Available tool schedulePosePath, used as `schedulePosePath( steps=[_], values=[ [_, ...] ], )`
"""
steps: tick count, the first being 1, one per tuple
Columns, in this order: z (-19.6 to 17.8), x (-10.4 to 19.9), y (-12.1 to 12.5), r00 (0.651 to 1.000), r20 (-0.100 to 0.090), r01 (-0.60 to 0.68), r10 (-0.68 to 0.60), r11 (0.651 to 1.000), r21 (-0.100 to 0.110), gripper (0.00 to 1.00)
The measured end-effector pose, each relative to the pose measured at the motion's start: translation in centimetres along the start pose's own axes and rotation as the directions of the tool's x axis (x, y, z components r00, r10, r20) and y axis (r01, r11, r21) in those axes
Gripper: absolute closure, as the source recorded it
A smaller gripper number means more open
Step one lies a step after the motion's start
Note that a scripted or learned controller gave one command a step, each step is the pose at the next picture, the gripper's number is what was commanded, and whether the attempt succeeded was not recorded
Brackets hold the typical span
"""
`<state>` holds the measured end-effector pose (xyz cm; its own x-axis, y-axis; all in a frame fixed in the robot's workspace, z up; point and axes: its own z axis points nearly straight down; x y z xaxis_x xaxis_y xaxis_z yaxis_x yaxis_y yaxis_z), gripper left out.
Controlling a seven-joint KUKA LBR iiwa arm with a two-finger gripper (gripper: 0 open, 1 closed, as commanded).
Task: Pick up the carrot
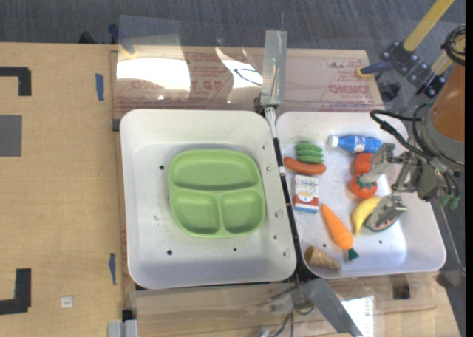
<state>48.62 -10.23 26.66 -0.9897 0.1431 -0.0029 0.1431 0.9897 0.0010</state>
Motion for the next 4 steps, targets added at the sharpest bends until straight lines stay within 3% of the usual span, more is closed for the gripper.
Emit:
schedulePosePath(
  steps=[1,2,3,4],
  values=[
    [8.5,1.0,4.3,0.999,-0.007,-0.049,0.049,0.999,0.0,0.0],
    [17.2,-0.4,-0.3,0.984,0.003,-0.18,0.18,0.984,0.0,0.0],
    [17.6,-3.4,0.1,0.835,0.005,-0.551,0.551,0.835,-0.004,0.0],
    [17.6,0.2,0.1,0.696,0.012,-0.718,0.718,0.696,-0.01,0.0]
  ],
)
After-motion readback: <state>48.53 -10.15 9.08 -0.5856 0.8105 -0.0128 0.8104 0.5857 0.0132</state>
